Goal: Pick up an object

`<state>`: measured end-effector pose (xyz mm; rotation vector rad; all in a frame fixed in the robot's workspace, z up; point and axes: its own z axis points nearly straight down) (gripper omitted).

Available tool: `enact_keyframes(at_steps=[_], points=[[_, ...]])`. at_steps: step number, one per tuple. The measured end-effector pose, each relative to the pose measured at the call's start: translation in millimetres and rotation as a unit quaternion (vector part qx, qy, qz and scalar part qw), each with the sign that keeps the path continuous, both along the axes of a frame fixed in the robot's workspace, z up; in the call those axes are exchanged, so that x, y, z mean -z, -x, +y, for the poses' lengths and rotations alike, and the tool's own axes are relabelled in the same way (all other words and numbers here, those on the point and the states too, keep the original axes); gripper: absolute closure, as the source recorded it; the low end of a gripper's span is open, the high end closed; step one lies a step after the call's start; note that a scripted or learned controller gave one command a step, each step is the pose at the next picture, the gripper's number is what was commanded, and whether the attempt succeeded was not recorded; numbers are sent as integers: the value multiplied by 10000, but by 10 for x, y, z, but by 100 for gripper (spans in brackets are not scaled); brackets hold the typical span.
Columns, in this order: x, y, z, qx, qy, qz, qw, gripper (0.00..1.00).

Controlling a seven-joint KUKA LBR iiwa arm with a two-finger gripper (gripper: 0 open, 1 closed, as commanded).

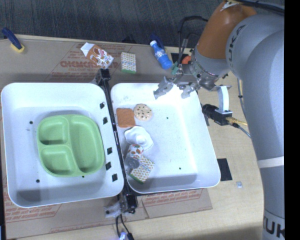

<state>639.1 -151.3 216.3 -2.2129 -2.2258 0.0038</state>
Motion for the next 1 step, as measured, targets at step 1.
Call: enact_keyframes(at_steps=[1], points=[[-670,385,-138,6,4,-18,10000,0]])
